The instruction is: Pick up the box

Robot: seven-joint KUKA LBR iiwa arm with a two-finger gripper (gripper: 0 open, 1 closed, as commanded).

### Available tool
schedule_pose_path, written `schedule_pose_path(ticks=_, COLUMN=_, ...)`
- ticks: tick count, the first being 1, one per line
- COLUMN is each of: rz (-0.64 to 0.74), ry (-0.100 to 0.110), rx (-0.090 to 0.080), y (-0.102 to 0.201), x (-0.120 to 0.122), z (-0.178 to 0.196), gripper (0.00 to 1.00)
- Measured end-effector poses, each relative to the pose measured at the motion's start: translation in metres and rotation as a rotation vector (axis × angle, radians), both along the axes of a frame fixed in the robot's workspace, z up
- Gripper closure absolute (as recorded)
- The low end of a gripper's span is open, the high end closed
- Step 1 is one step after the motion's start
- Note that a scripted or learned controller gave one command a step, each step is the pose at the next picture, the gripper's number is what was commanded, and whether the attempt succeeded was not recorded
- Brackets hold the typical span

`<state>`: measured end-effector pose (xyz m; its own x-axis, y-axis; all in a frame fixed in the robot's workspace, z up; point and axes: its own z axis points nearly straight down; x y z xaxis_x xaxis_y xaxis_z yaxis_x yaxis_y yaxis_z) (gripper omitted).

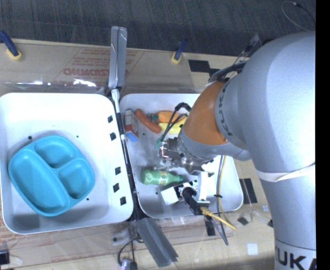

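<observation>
Box (pixel 169 196): I take it to be the small white block near the front wall of the right bin (pixel 150 208), just beside the green bottle (pixel 160 178). This identification is not certain, because the wrist crowds that spot.

Hazards, as I judge them:
1. The bottle lies almost against the box. A descent slightly off toward the bin's middle could land on the bottle or roll it onto the box.
2. The box sits close to the front wall. A closing stroke could catch the wall or push the box along it instead of seating it.
3. The claw is not over the box. Closing here would likely take nothing, or the wrong thing.

Pose: the arm (pixel 277 111) reaches in from the right, with the wrist bent down into the right bin. The claw (pixel 166 151) hangs over the bin's middle, between the bottle and the orange item (pixel 148 121). I cannot tell whether it is wide or narrow, and I see nothing held in it.
</observation>
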<state>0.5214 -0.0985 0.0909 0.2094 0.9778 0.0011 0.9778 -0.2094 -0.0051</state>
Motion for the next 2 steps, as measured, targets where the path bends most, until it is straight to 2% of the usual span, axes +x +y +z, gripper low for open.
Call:
schedule_pose_path(ticks=1, rz=-0.001, ry=0.000, rx=0.000, y=0.000, x=0.000, z=0.000, gripper=0.00)
schedule_pose_path(ticks=2, rz=0.025, ry=-0.002, rx=0.000, y=-0.022, x=0.038, z=0.000, gripper=0.00)
